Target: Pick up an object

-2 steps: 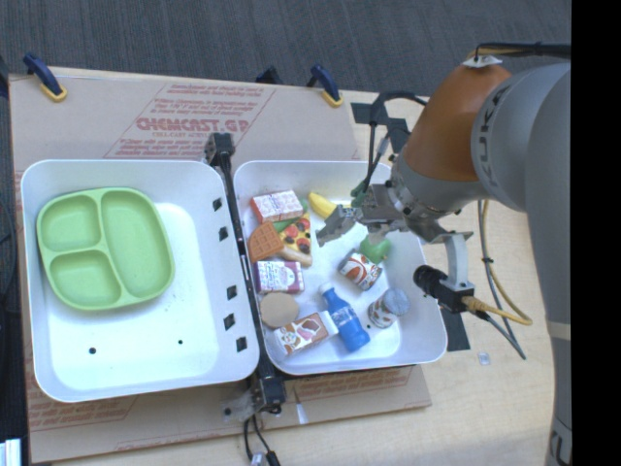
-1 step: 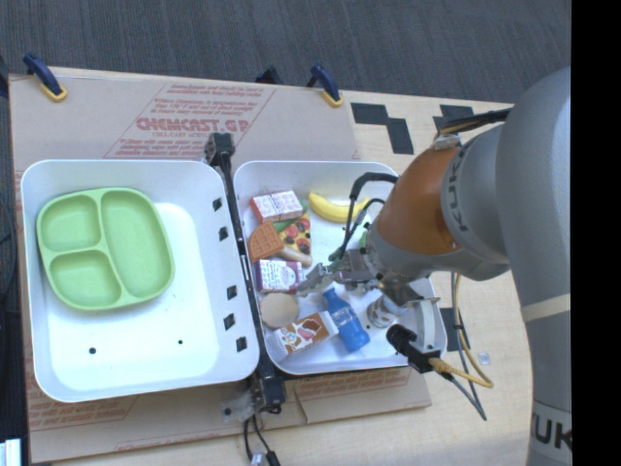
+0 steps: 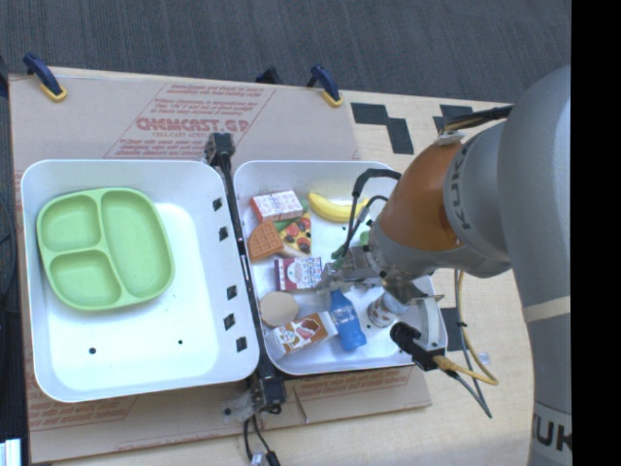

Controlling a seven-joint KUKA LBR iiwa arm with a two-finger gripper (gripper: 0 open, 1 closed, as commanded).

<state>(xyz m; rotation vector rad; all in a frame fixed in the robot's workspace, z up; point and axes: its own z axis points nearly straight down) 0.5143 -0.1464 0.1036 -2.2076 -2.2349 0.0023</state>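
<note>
Cardboard sheeting [image 3: 194,124] covers the bench under two white bins sitting side by side, with grey carpet beyond. So my arm [image 3: 485,202], grey with the orange band, comes in from the right and hangs over the right bin [image 3: 291,173], blocking a good chunk of it. Left bin [image 3: 126,357] has a green divided plate [image 3: 102,249] in its upper left. My gripper [image 3: 361,272] sits low over the middle of the right bin, honestly can't tell if it's open or closed from up here. Just beside it: a blue bottle [image 3: 346,323], banana [image 3: 335,206], pizza slice [image 3: 293,231], waffle [image 3: 262,242], small cartons [image 3: 301,274] and an egg [image 3: 278,309].
</note>
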